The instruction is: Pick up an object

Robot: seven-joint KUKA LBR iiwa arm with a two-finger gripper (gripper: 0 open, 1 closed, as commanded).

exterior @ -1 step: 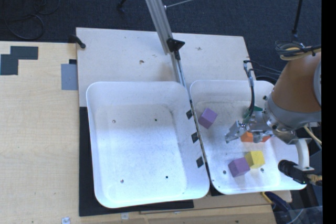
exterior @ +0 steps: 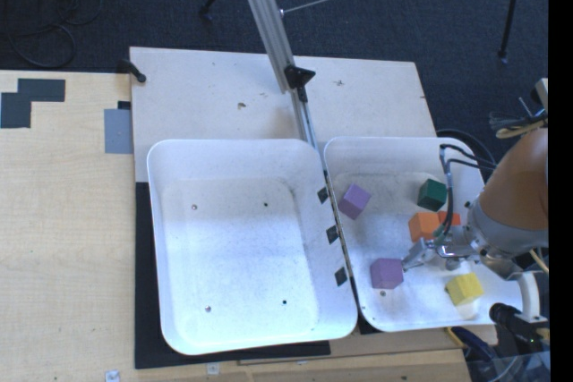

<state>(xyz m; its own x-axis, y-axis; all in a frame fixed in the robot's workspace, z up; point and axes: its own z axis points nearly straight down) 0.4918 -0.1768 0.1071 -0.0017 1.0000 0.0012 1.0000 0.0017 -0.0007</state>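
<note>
Low over the right bin (exterior: 385,158), toward its near right part, the claw (exterior: 423,255) hangs from the grey arm (exterior: 512,210) that reaches in from the right; two metal prongs point left toward the bin's middle, standing a little apart, and nothing lies between them, so the claw is released and grasps no object. Just left of the prong tips, slightly nearer the front rim, sits a purple cube (exterior: 386,273), close to the tips though I cannot tell whether they touch it. Bare white floor lies left of that cube up to the divider between the bins, which gives the most open room on that side. Behind the claw, almost against the wrist, rests an orange block (exterior: 424,224), and just beyond it a dark green cube (exterior: 432,193); these two crowd the far side. To the claw's right and nearer the front rim lies a yellow block (exterior: 465,289), partly under the arm's body. Farther off to the left and back, near the divider, a second, paler purple cube (exterior: 354,200) stands apart from the rest. Past the divider, the left bin (exterior: 170,192) lies well away from the claw, its white floor showing a few small dark specks.
</note>
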